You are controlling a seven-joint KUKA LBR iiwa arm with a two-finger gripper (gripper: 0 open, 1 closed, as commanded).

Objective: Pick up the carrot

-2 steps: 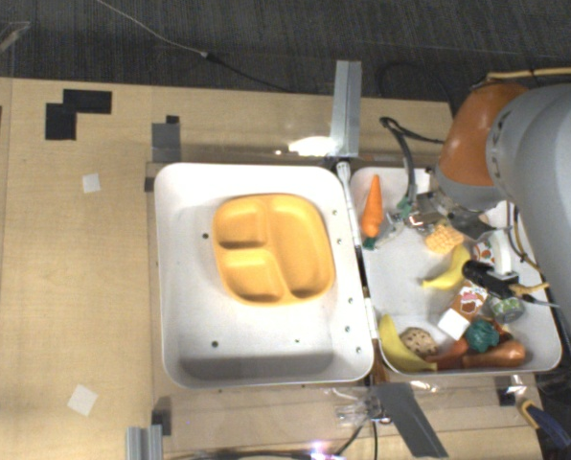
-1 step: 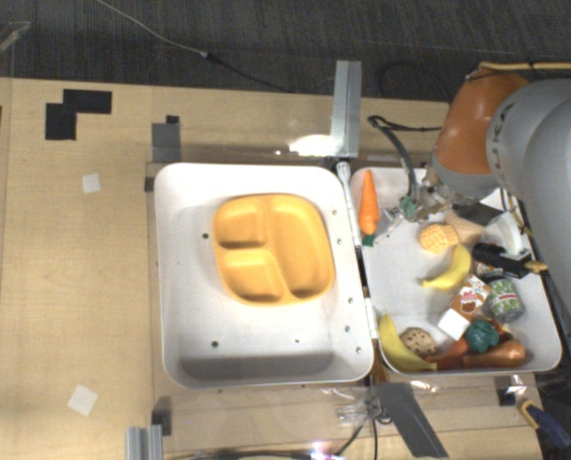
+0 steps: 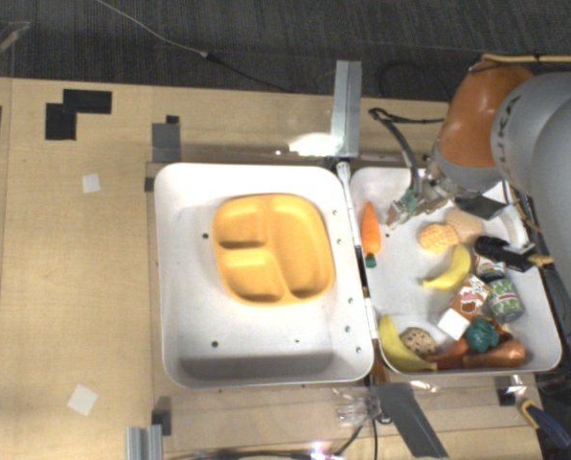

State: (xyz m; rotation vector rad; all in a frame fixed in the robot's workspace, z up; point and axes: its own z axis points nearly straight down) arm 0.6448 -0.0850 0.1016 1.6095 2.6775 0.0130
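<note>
One carrot point(image 3: 370, 230) lies at right bin point(image 3: 397, 286) left wall; gripper point(image 3: 412, 202) hovers just beside it, finger state unclear.

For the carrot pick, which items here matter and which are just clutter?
Belongs to the job:
carrot, by the right bin's left wall
end effector, near the carrot

Lying about:
yellow divided plate in the left bin
banana
cookie
green can

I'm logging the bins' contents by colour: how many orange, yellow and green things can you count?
Orange: 2, the carrot and a second carrot.
Yellow: 3, tray, banana, second banana.
Green: 2, can, teal toy.
Total: 7.
</note>
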